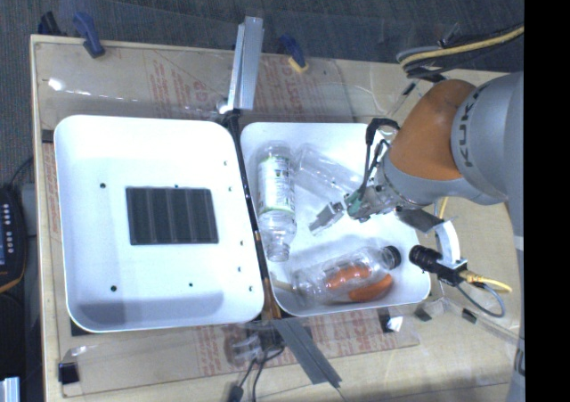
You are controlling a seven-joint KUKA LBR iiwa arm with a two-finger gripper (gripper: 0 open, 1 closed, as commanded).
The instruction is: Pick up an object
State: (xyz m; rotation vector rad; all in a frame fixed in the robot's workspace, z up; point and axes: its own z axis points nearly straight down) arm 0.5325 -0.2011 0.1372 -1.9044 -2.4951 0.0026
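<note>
gripper [326, 217] over right bin [405, 300], among clear bottles [276, 200]

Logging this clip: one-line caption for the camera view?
Grey arm reaches its claw over right bin holding clear plastic bottles; left bin alongside.

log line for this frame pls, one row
end effector: over right bin | grip: unclear | right bin: three clear bottles, one upright-labelled at left, orange item | left bin: dark panel
</note>
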